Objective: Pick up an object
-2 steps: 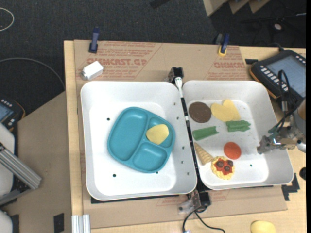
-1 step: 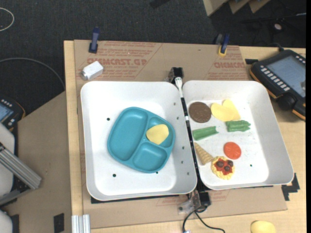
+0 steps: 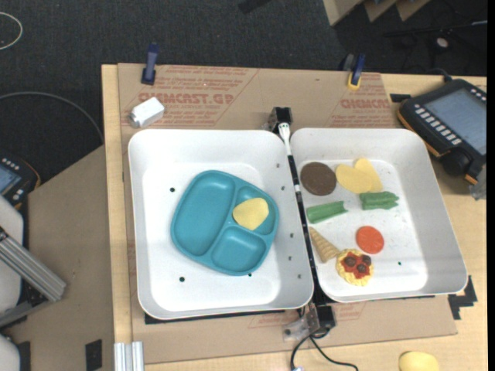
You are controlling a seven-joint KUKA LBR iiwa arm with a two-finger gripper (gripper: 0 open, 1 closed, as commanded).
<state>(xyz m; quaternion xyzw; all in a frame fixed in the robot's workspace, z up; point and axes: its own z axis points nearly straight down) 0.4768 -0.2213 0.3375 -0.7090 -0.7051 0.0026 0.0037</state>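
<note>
Toys in right bin (image 3: 433, 207): small, colourful food pieces (image 3: 370, 239).

Glossy blue plastic plate (image 3: 203, 224), cardboard bench (image 3: 232, 91)

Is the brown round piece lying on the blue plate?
No, the brown round piece lies in the right bin, apart from the blue plate.

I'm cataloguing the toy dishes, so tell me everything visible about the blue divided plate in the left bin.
The teal-blue divided plastic plate lies flat in the left shallow white bin, turned at a slant to the bin's sides. It looks like smooth, matte plastic with rounded corners and raised ridges splitting it into three compartments. A pale yellow rounded toy food piece rests in its upper right compartment; the other two hold nothing.
</note>
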